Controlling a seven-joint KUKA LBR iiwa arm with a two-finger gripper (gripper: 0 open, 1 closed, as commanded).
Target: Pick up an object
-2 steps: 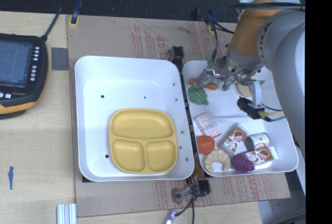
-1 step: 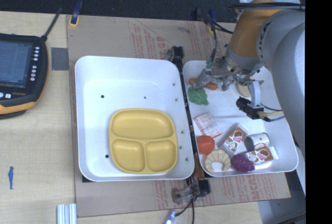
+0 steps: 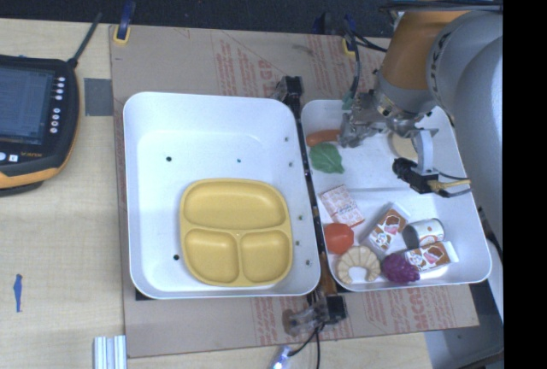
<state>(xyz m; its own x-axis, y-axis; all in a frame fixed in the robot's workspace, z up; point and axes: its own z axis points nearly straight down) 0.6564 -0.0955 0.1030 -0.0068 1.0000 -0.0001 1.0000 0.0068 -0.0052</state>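
My gripper [image 3: 353,133] hangs low over the far left part of the right bin [image 3: 461,188]. Just to its left lies an orange carrot-like piece [image 3: 321,137], very close to the gripper tip. A green leafy toy [image 3: 326,159] rests just below that. Nothing shows between the fingers. The arm's wrist covers the bin's far corner.
Near the right bin's front lie a red-and-white packet [image 3: 340,206], a red tomato [image 3: 338,237], a pale shell-shaped pastry [image 3: 357,265], a purple grape bunch [image 3: 400,267], two small cartons [image 3: 388,231] [image 3: 430,256] and a small can [image 3: 426,230]. A yellow divided tray [image 3: 236,231] sits in the left bin [image 3: 171,128].
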